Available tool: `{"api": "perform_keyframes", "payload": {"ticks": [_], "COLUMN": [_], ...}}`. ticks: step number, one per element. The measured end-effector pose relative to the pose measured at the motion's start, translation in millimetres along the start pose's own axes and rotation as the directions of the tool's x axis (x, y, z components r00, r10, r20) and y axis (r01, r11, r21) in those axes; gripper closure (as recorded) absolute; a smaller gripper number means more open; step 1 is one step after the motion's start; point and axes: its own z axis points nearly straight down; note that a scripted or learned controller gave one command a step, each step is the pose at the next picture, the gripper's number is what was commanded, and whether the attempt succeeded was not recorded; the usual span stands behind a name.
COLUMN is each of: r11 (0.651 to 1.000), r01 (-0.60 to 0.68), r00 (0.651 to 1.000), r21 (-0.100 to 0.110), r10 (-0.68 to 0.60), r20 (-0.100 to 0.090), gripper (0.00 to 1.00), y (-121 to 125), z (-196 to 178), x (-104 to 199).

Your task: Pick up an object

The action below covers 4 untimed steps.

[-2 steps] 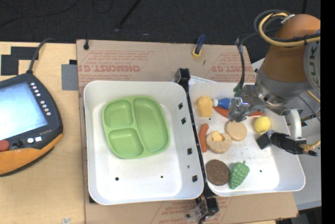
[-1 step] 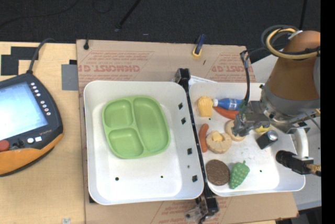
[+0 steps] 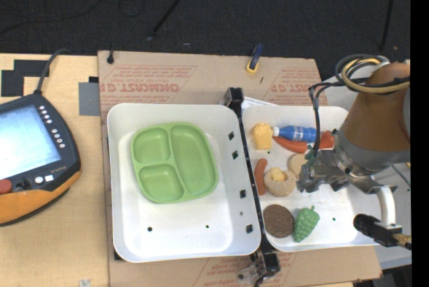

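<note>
Arm over the right bin (image 3: 335,233); its gripper (image 3: 310,177) sits low among toy foods, just right of a beige bun (image 3: 278,182). Whether the fingers are apart or together cannot be told. Also in that bin: a yellow corn (image 3: 263,137), a blue bottle (image 3: 298,133), a brown cookie (image 3: 278,219), green grapes (image 3: 305,223). The left bin (image 3: 127,225) holds a green divided plate (image 3: 174,162).

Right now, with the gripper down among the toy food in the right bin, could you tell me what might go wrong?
The gripper sits beside the beige bun-shaped toy, with the tan round piece crowded close, so it may nudge them apart or pinch two. The black cable hangs above the blue bottle and could snag.
</note>
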Motion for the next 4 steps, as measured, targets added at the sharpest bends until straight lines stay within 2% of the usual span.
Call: {"api": "perform_keyframes", "payload": {"ticks": [1, 2, 3, 4], "r11": [1.000, 1.000, 1.000, 1.000], "r01": [-0.001, 0.001, 0.001, 0.001], "r00": [1.000, 1.000, 1.000, 1.000], "r21": [-0.006, -0.005, -0.002, -0.004], "r10": [0.001, -0.001, -0.001, -0.001], "r20": [0.001, 0.001, 0.001, 0.000], "gripper": [1.00, 1.00, 1.00, 1.00], "y": [-2.3, 6.7, 9.9, -0.7], "z": [-15.9, -19.5, -7.4, -19.1], "x": [-5.7, -1.6, -3.3, 7.4]}}
